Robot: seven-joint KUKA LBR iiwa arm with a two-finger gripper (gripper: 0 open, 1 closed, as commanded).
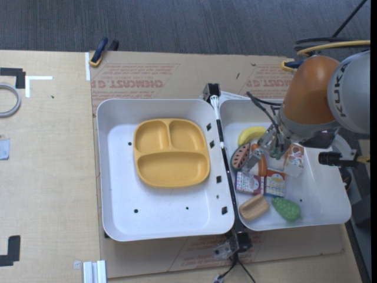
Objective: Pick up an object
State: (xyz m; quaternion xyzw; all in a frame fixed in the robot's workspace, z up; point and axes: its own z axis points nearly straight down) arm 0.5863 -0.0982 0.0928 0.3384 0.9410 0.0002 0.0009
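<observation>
At the left edge of the desk (47, 175) we noted black tape marks and part of a grey ring; none bore on the task. A blue clamp (98, 50) sat at the far edge, beside the corner of the cardboard sheet.

The left bin (109, 217) carried one item: a yellow divided plate (171, 152), lying flat in the far half of the bin, with two small compartments toward the far wall and one long compartment toward the near wall.

The right bin (324, 211) held the candidates for picking, crowded against its left wall. We recorded a yellow banana-shaped piece (251, 134) nearest the far wall, a dark oval item (240, 156) just below it, two small printed cartons (259, 183) side by side, a tan bread-like piece (254, 207) and a green lumpy item (285, 209) toward the near wall.

The tool (272, 149) stood low over this cluster, between the banana piece and the cartons, with a white and red carton (294, 158) just to its right. We could not tell its state or whether it had hold of anything.

In our judgement the approach and descent step was in hand, no lift being evident. The next move would call for closing on a single item and rising clear of its touching neighbours.

The white and red carton, the likeliest target, appeared to run its long axis from far wall to near wall, slightly tilted.
</observation>
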